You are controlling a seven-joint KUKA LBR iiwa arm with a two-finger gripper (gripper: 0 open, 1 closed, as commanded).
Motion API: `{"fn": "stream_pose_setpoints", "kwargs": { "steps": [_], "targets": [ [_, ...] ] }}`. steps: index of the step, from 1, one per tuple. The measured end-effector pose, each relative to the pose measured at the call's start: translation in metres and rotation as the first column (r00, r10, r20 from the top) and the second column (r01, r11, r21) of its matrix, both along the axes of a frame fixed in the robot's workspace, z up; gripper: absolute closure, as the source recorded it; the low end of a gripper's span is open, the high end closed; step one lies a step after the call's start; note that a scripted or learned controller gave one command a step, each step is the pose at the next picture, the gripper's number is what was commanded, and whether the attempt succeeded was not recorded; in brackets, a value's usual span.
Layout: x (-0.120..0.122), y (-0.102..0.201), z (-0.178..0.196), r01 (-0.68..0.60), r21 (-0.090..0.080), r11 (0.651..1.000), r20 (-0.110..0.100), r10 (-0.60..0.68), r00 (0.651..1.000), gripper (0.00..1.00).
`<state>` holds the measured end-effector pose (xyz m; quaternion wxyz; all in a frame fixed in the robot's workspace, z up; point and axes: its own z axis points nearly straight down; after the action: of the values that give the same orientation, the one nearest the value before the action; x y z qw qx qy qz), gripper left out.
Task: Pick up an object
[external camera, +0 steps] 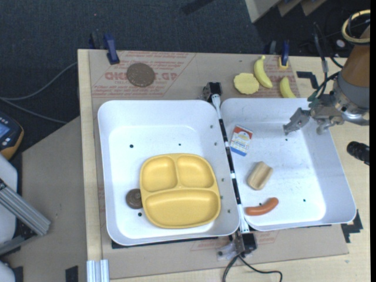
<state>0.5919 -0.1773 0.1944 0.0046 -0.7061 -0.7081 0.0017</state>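
While we look down from the fixed camera, we see the grey arm with its orange band (358, 69) reaching in from the right, its two-finger gripper (308, 122) poised over the far right corner of the right white bin (335, 175). Its jaws look spread, with nothing between them. In that bin lie a small white, red and blue carton (240, 140), a tan bread roll (259, 175) and a red sausage (261, 207), all well apart from the gripper. A yellow divided plastic plate (178, 190) sits in the left white bin (111, 157), with a brown round cookie (134, 198) just beside it. Beyond the bins we find two yellow bananas (262, 73) and a brown disc (140, 74).
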Motion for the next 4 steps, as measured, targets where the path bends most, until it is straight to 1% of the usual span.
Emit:
{"fn": "stream_pose_setpoints", "kwargs": {
  "steps": [1,2,3,4],
  "targets": [
    [-0.057,0.057,-0.071,0.0,0.002,1.0,-0.003,0.0,1.0,0.0],
    [-0.066,0.071,-0.112,0.003,-0.001,1.0,0.002,-0.003,1.0,0.0],
    [-0.087,0.074,-0.11,0.004,-0.002,1.0,0.004,-0.004,1.0,0.0],
    [-0.086,0.074,-0.1,0.005,-0.004,1.0,0.008,-0.005,1.0,1.0]
  ]
}}
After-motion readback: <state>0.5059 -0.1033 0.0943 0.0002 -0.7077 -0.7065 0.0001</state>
